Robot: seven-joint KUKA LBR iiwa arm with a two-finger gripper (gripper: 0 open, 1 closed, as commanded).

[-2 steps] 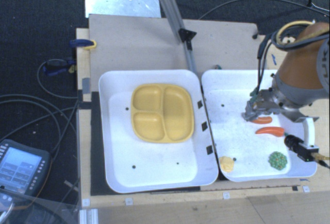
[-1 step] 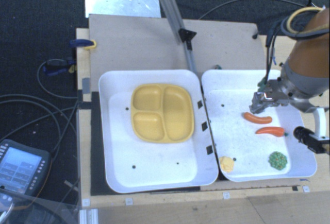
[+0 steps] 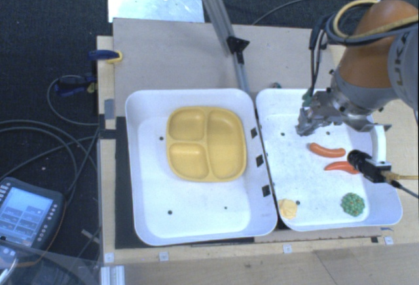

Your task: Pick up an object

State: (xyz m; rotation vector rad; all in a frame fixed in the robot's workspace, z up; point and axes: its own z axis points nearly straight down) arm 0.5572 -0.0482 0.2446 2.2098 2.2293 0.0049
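My gripper (image 3: 306, 125) hangs over the upper middle of the right bin (image 3: 275, 107), with nothing visible between its fingers. Just below and right of it lie two orange-red sausages, one (image 3: 326, 150) nearer the gripper and one (image 3: 342, 167) lower down. A green broccoli-like piece (image 3: 353, 204) rests near the bin's lower right corner. A small pale yellow lump (image 3: 287, 208) sits at the bin's lower left.
The left bin (image 3: 150, 211) holds a yellow divided plate (image 3: 204, 143). A black clamp or connector (image 3: 368, 166) juts over the right bin's right side. A grey pole (image 3: 219, 12) crosses the bench above the bins. Cables and a pendant lie at the left.
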